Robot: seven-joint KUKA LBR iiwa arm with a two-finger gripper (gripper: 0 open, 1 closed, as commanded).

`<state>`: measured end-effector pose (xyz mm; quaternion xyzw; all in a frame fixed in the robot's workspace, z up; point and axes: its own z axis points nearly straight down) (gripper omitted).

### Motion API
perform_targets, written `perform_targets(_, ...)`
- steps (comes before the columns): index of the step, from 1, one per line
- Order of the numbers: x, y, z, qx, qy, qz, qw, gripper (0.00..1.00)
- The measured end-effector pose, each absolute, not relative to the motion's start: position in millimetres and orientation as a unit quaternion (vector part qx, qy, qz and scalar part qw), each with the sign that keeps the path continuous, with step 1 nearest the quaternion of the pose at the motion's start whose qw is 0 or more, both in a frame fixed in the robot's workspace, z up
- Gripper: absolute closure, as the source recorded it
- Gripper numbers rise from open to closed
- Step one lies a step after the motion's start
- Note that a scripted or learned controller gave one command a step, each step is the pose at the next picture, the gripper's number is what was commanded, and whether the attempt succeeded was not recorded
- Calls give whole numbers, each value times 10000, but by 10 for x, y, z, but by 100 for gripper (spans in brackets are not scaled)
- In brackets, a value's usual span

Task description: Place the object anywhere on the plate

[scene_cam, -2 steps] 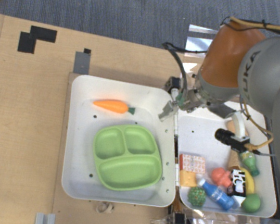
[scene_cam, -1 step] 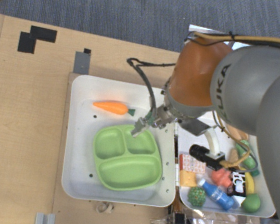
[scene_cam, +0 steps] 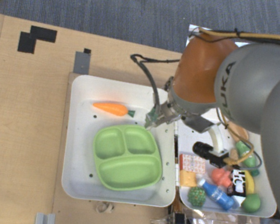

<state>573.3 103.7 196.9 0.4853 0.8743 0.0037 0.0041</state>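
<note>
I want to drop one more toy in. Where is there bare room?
Free: the green plate compartments, and left bin floor between its left wall and the plate, below the carrot. Crowded: the right bin, packed with toys.

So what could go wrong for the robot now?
The carrot lies apart from the green plate, close to the bin's back wall, so the hand might bump that wall reaching for it. The plate has raised dividers, so a dropped carrot might land tilted or roll out.
</note>
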Motion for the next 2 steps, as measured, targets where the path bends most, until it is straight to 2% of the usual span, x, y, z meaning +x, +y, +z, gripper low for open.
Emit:
perform_targets(1, 5044, 1345, 1682, 4566, 8897, 13, 5, 100)
perform_targets(2, 5050, 1332, 1682, 4574, 8893, 11, 10, 0)
